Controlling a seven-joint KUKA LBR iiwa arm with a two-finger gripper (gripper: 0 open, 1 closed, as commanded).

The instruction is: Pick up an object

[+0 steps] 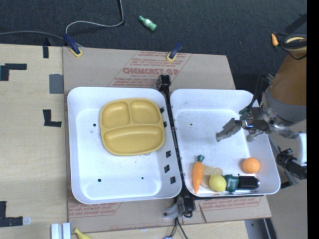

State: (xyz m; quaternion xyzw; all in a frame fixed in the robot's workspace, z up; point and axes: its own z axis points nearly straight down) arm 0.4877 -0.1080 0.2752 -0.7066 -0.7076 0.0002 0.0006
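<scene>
Right bin (209, 108): orange ball (251, 165) below fingers (227, 130).

Bench (30, 133) (cardboard-topped) bears 2 white bins (79, 148).

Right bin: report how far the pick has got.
Done: nothing is lifted. The carrot, lemon, orange and dark marker all lie along the right bin's near edge, and the yellow plate lies in the left bin. In hand: the gripper hangs over bare bin floor, holding nothing. Left: descend, grasp, lift.
</scene>
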